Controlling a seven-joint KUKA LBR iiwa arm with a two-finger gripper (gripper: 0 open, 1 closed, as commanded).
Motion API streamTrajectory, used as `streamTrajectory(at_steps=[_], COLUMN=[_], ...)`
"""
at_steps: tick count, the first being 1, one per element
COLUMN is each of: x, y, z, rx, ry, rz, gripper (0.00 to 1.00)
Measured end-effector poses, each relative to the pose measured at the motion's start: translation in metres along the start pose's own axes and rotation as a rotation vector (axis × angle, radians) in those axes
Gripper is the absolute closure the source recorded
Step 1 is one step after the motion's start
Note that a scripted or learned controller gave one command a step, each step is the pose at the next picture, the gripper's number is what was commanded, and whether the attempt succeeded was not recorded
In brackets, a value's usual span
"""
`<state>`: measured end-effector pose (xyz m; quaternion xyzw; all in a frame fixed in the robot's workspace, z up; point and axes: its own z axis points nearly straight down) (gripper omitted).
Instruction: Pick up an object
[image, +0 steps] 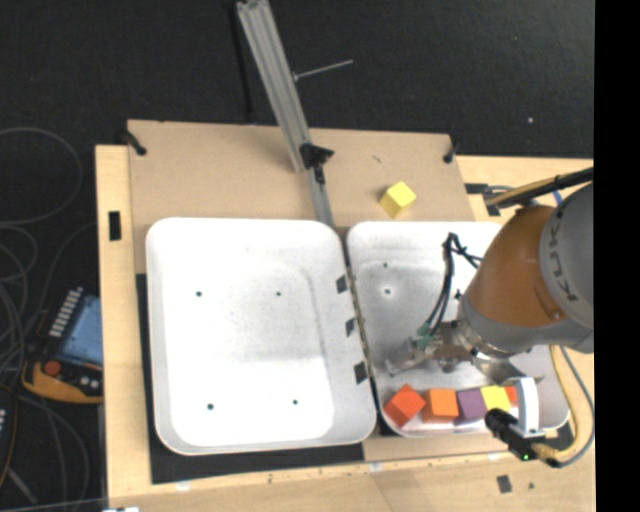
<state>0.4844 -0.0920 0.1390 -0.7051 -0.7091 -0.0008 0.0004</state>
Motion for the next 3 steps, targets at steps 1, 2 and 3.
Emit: streamTrajectory(at_steps=[1, 2, 3], x=[0.078, 0.100, 0.179], y=[0.002, 0.001, 0.021], z=[-0.060, -0.057, -0.057], rx=[-0.007, -0.001, 0.000], ry=[0.001, -0.001, 0.001], rz=[-0.004, 0.000, -0.005], gripper=[0.00, 0.00, 0.00])
